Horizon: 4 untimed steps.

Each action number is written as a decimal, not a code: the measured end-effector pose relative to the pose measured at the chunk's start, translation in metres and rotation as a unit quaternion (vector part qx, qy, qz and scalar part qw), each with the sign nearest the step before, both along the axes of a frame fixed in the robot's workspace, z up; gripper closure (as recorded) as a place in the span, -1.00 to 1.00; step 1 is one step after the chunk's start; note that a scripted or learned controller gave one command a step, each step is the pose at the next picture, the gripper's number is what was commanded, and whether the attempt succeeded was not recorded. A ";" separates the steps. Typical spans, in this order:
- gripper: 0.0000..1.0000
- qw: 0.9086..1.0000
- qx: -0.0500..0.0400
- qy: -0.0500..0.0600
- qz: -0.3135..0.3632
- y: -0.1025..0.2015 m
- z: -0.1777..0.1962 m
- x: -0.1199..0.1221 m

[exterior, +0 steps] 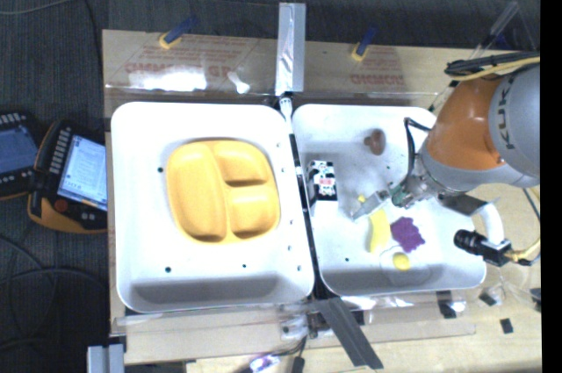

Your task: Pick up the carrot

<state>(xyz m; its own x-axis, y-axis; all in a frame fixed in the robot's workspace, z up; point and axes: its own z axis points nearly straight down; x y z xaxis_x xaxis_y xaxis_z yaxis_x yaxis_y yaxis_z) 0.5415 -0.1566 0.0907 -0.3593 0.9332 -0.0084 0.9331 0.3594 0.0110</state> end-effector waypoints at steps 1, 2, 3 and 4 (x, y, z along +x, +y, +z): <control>-1.00 0.998 0.003 0.008 -0.063 -0.013 0.033 -0.058; -1.00 0.998 0.003 0.006 -0.057 0.007 0.048 -0.051; -1.00 0.999 -0.001 -0.001 0.032 -0.021 0.001 -0.041; 1.00 0.999 -0.001 -0.004 0.032 -0.019 0.011 -0.039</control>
